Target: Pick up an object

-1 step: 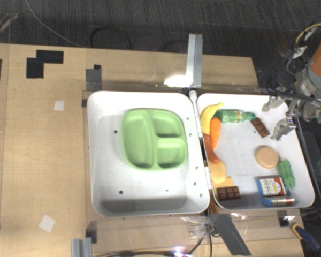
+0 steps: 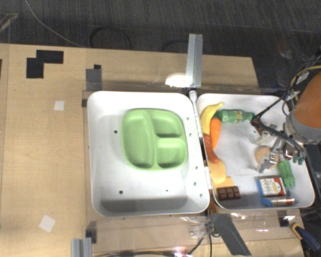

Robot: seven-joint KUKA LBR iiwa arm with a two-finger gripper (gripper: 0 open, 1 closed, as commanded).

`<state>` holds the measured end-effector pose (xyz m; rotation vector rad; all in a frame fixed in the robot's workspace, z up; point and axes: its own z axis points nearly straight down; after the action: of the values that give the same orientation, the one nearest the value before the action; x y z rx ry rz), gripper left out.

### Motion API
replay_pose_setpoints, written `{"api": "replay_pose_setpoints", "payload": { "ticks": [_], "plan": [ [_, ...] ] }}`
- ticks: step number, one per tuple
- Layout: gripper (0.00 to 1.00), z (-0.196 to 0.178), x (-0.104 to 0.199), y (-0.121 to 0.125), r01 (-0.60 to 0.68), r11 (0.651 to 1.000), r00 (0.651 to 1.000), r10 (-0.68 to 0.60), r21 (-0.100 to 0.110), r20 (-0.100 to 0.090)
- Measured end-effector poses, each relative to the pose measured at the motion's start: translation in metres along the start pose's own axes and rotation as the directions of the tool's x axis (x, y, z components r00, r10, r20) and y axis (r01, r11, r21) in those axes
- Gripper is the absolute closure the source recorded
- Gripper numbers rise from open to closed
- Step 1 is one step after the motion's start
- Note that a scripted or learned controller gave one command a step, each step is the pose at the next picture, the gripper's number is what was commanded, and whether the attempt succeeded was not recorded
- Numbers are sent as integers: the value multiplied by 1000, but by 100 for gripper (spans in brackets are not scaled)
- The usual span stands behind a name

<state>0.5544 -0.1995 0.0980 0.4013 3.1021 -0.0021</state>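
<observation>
End effector: the metal two-finger end effector (image 2: 268,157) hangs low in the right-hand shallow white bin (image 2: 241,167), below the grey arm's orange band (image 2: 316,103). Whether it is open or closed I cannot tell; nothing is visibly between its tips.

Nearest candidate: a pale tan rounded object (image 2: 262,155) lies on the bin floor, touching or just left of the tips. What it is I cannot make out.

Key relation: that tan piece sits directly at the tips, slightly to their left in the camera view. It has no clear long axis, so I judge a straight descent would meet it.

Other close things: a green elongated toy vegetable (image 2: 286,174) lies just right of the tips, its long axis running toward the near wall. A small red and white printed box (image 2: 270,186) lies just below it.

Farther things: a yellow plastic banana (image 2: 208,115), an orange plastic carrot (image 2: 214,134) and a green bottle (image 2: 235,116) crowd the bin's left and far side. A brown chocolate bar (image 2: 228,193) lies near the front-left corner.

Left bin: a light green divided plastic plate (image 2: 152,138) rests in the left-hand shallow white bin (image 2: 104,165) on the wooden table (image 2: 37,159).
</observation>
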Motion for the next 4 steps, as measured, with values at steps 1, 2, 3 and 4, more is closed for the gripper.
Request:
{"api": "replay_pose_setpoints", "payload": {
  "ticks": [1,2,3,4],
  "plan": [
    [0,6,69,15,-109,994,994,109,0,4],
    [100,-8,63,16,-102,995,995,102,0,25],
    [100,-73,39,-19,60,998,998,-60,2,-1],
    [100,-99,53,-21,354,935,935,-354,0,-3]
  ]
}}
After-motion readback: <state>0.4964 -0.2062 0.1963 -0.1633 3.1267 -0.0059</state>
